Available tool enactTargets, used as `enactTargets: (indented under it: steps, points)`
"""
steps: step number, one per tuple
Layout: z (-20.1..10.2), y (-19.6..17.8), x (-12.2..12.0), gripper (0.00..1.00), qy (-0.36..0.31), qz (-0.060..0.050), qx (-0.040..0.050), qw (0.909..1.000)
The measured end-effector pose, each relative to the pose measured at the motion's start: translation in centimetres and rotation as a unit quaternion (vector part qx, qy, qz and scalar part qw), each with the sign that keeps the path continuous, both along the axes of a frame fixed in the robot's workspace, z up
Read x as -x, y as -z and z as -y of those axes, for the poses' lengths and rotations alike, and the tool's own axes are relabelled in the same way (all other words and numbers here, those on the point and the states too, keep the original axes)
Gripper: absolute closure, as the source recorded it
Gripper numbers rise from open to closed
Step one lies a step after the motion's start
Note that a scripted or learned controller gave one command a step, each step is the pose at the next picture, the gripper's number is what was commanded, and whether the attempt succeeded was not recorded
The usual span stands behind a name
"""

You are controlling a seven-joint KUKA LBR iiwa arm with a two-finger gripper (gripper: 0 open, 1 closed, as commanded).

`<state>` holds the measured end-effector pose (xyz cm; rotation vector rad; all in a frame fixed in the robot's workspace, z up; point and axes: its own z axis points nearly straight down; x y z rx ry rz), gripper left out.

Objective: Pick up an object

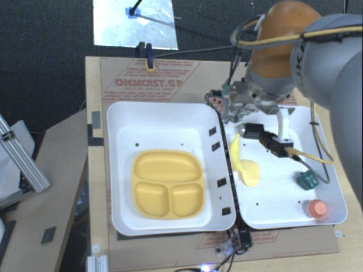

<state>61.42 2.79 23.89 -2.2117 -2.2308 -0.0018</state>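
At the bottom of the frame, the near edge of the surface shows as brown board beneath 2 shallow white bins set side by side. In the lower right corner of the right bin sits a small orange-pink object; just above it, near the bin's right wall, lies a small teal object. Toward the centre of the frame, a yellow spoon-shaped item rests close against the divider between the bins, its handle pointing up the frame and its broad end lower.

The left bin holds a yellow divided tray with 3 compartments, lying flat in the lower middle of that bin.

Farther up, the grey arm with its orange band comes in from the upper right. Its end effector hangs over the far left corner of the right bin, above the spoon-shaped item and apart from it; whether it is clenched or released cannot be told. A yellow cable trails across the right bin.

At the upper left of the frame, a silvery sheet lies on dark ground.
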Motion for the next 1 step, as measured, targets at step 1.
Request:
enactTargets:
  steps: [1]
  points:
    - [-5.34, 1.42, 0.59, 1.0, 0.0, -0.001, -0.0003, 1.0]
